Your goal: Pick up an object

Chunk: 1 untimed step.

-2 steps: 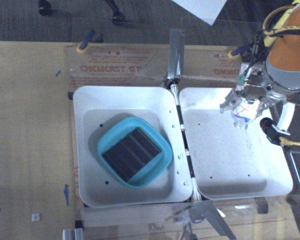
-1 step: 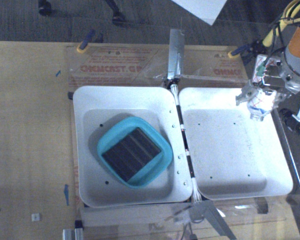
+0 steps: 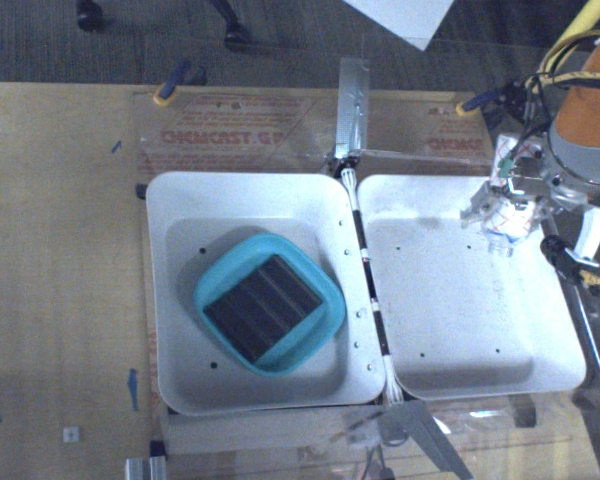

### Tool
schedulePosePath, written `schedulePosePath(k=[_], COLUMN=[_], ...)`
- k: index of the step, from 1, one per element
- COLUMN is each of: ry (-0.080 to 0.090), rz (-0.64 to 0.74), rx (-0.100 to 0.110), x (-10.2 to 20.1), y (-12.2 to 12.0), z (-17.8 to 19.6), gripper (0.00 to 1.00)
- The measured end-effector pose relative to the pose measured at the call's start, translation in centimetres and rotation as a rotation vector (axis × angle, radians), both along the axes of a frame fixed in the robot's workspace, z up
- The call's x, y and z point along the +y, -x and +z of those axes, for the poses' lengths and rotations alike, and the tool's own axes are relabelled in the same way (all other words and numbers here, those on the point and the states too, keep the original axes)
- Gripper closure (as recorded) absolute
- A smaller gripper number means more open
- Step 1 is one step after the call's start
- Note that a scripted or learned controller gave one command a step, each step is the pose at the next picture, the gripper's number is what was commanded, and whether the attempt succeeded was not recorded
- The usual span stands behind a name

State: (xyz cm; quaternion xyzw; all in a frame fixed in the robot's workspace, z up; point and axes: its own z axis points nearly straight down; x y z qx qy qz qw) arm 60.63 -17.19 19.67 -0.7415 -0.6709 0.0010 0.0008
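Observation:
A light blue square dish [image 3: 320, 298] lies tilted in the left bin [image 3: 180, 208]. A dark ridged rectangular block [image 3: 260, 306] rests inside it. My gripper [image 3: 502, 216] hangs over the far right corner of the right bin [image 3: 460, 308], well away from the dish. The grey arm with its orange band [image 3: 585, 118] comes in from the upper right. The parts around the gripper tip are small and blurred.
A metal divider [image 3: 365, 278] with screws runs between the two bins. A clear plastic sheet with red lettering [image 3: 220, 138] lies behind the bins, held by clamps [image 3: 170, 88]. Cables [image 3: 570, 38] hang near the arm. Wooden bench [image 3: 50, 268] extends to the left.

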Motion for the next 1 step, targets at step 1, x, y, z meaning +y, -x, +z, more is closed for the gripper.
schedulePosePath(k=[1], ry=[-0.006], rz=[0.076], rx=[-0.008], x=[-3.41], y=[-3.37], z=[-9.97], gripper=[0.00])
